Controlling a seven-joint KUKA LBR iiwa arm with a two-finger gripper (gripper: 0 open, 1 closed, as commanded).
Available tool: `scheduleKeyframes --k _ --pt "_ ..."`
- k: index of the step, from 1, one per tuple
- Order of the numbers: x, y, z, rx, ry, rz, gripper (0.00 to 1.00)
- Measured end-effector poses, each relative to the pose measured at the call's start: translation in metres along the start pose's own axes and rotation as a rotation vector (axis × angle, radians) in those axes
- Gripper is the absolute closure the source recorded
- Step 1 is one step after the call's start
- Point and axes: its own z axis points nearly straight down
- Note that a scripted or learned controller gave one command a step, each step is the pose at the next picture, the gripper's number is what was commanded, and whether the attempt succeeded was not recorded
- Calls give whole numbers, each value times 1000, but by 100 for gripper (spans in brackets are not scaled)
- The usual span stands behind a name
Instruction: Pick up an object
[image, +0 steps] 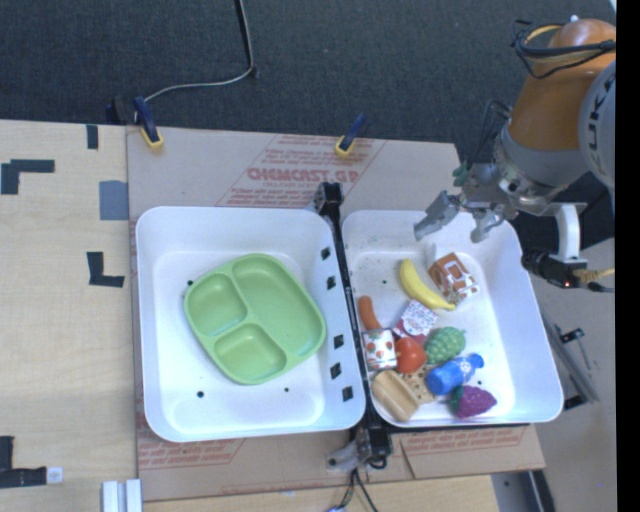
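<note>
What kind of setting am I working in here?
Likely a robotics lab test bench: two white bins clamped to cardboard, a green plate, toy food like a banana, and the end effector above.

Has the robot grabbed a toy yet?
Not yet. The gripper hangs open near the back of the right bin, with nothing between its fingers. The banana and other toys lie in that bin. Left to do: come down, close on one, and lift.

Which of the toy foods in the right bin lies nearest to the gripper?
The small orange and white box, just below the gripper. The banana lies beside it, slightly farther away; the other toys are piled toward the bin's front edge.
</note>
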Motion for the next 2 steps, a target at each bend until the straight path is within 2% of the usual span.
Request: scheduleKeyframes --k 1,2 --pt "13 11 133 5 0 0 0" --pt "13 13 121 2 0 -1 100"
